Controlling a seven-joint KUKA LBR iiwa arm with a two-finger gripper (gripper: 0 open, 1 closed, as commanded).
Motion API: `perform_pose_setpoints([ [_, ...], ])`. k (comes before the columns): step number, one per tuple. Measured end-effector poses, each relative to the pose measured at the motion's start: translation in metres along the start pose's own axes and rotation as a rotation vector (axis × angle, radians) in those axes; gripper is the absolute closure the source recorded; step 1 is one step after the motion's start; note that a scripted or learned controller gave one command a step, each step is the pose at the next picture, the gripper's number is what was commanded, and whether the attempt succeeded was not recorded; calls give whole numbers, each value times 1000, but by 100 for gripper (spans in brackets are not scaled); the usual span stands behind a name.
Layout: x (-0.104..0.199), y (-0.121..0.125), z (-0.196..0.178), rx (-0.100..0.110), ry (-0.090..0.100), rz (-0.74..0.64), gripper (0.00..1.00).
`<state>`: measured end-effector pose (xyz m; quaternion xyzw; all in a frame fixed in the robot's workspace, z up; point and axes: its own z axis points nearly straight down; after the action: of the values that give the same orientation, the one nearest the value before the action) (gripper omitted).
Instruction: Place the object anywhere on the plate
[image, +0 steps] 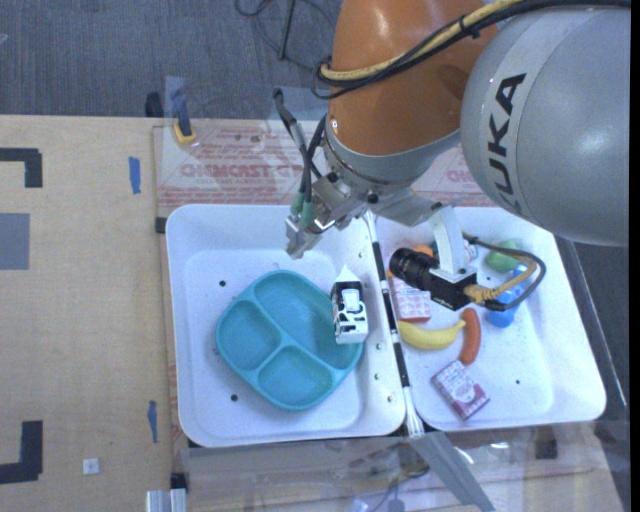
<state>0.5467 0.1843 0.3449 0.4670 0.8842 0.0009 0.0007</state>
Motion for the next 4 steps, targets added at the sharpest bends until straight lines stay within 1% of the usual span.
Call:
perform_pose_setpoints([
  [1, 35, -9, 188, 1, 1, -140, 100],
  [2, 15, -38, 110, -3, -1, -511, 100],
  [3, -34, 55, 9, -4, -2, -562, 100],
  [4, 4, 24, 198, -2, 0, -564, 100],
])
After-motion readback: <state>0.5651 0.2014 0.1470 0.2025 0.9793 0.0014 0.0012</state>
